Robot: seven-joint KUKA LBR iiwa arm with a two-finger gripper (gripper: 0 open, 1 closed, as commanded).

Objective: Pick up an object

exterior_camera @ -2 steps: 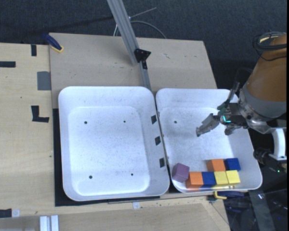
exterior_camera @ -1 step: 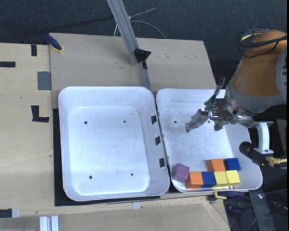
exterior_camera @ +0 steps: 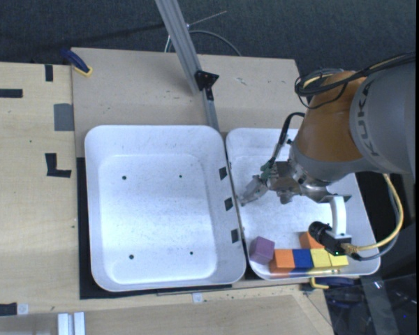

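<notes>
Several small blocks lie in a row along the near wall of the right bin (exterior_camera: 248, 145): a purple block (exterior_camera: 262, 248), an orange block (exterior_camera: 284, 258), a blue block (exterior_camera: 302, 258) and a yellow block (exterior_camera: 320, 259). Just behind the row sits a second orange block (exterior_camera: 308, 240), partly hidden by the arm's cable fitting. My gripper (exterior_camera: 251, 189) hangs over the left part of the right bin, close to the wall shared with the left bin. It is well behind the blocks and nothing shows in it.
The left bin (exterior_camera: 98, 145) stands beside the right one. A grey metal strut (exterior_camera: 181, 33) runs down from the top to the bins' far edge. The arm's orange band (exterior_camera: 328, 128) and black cables overhang the right bin's right side.
</notes>
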